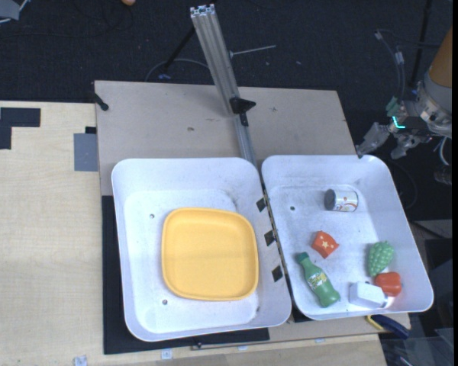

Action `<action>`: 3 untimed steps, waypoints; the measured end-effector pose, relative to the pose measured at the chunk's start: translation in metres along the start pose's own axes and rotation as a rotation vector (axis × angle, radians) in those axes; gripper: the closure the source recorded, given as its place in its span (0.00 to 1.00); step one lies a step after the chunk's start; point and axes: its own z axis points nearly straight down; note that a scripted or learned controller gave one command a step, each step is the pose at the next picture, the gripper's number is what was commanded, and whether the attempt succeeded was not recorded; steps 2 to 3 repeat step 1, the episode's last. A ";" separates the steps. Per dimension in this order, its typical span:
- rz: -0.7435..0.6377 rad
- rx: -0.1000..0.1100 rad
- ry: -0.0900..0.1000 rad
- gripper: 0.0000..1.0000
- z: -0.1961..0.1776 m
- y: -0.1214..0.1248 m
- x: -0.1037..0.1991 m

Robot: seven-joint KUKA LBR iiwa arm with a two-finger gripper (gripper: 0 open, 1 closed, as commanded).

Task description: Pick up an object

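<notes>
The yellow plate (211, 253) is lying in the left bin (130, 197). In the right bin (382, 175) are lying a green bottle (318, 280), a can (341, 200) and a red block (324, 244). Beyond that bin's far right corner, the claw (389, 137) is hovering; its grip is hard to make out.

Two white bins (137, 197); one yellow plate (210, 253), one can (341, 200), one green bottle (317, 280), one red cube (324, 244), one green grape bunch (379, 257)

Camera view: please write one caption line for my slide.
Grey arm's gripper above right white bin of small toys; flat yellow square plate in left white bin.
</notes>
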 end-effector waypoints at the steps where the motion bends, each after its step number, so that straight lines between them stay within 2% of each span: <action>1: 0.000 0.000 0.000 0.00 0.000 0.000 0.000; 3: 0.000 0.000 0.000 0.00 0.000 0.000 0.000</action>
